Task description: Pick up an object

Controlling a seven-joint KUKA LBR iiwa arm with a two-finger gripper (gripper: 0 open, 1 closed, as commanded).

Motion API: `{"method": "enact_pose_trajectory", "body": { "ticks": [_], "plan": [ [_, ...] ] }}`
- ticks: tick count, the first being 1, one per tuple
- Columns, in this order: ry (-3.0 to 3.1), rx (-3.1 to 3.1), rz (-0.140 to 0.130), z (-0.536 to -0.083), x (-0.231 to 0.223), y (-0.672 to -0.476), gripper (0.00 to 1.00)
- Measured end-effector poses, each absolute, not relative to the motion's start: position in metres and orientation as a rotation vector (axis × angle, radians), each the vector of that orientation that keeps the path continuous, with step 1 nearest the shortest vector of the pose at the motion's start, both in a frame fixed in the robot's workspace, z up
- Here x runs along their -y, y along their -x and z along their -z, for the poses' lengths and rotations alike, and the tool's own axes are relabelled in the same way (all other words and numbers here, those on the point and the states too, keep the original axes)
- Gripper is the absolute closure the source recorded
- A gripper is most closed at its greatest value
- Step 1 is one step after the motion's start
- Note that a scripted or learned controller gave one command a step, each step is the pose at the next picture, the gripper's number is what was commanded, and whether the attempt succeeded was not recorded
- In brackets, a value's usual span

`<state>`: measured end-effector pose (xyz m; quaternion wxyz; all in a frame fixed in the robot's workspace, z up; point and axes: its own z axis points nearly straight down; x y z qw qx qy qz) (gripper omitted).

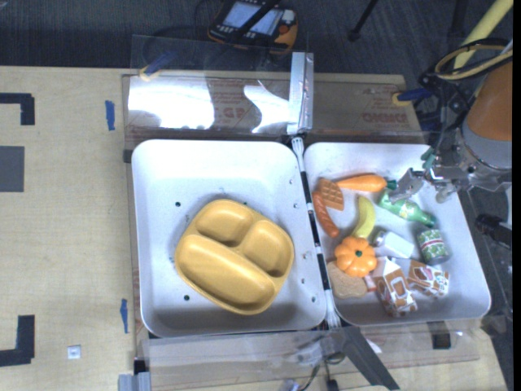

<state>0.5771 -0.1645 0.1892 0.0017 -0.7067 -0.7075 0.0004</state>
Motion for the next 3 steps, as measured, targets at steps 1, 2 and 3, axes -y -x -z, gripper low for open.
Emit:
{"method": "enact_pose_trajectory", "body": {
  "ticks": [1, 2, 3],
  "plan": [
    [2.539, 1.844, 0.009, -0.098, 0.194, -0.582, 0.00],
    [2.539, 1.847, 0.004, -0.107, 0.195, -0.582, 1.00],
    [2.396, 2.035, 0.001, -0.200, 0.134, -0.597, 1.00]
  ]
}}
